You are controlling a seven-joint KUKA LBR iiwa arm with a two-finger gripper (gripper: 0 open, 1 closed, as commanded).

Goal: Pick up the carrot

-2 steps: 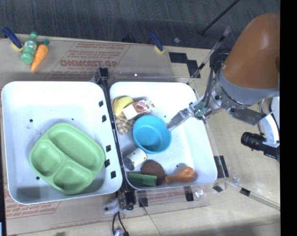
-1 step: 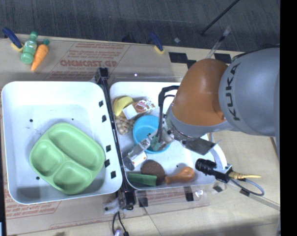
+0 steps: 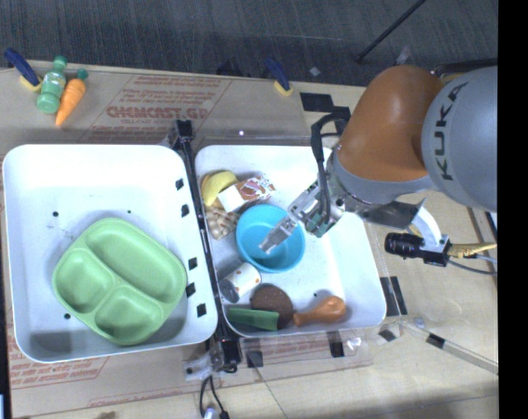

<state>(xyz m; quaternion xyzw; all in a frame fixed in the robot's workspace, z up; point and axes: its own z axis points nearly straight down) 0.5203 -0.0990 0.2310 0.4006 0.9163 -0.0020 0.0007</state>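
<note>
The carrot [image 3: 69, 101] is small and orange with a green top. It lies on the cardboard behind the left bin, outside both bins, next to a green toy bottle [image 3: 51, 87]. My gripper [image 3: 273, 240] hangs far from it, over the blue bowl [image 3: 262, 225] in the right bin, its tip down inside the bowl. I see nothing held in it. The grey and orange arm [image 3: 394, 138] covers the right bin's far right side.
A green divided plate [image 3: 120, 279] lies in the left bin [image 3: 28, 182]. The right bin [image 3: 360, 260] holds a banana [image 3: 216, 184], a red-white packet [image 3: 257, 188], a white cylinder [image 3: 243, 278], a brown round piece [image 3: 272, 299], a green block [image 3: 253, 319] and a drumstick [image 3: 320, 311].
</note>
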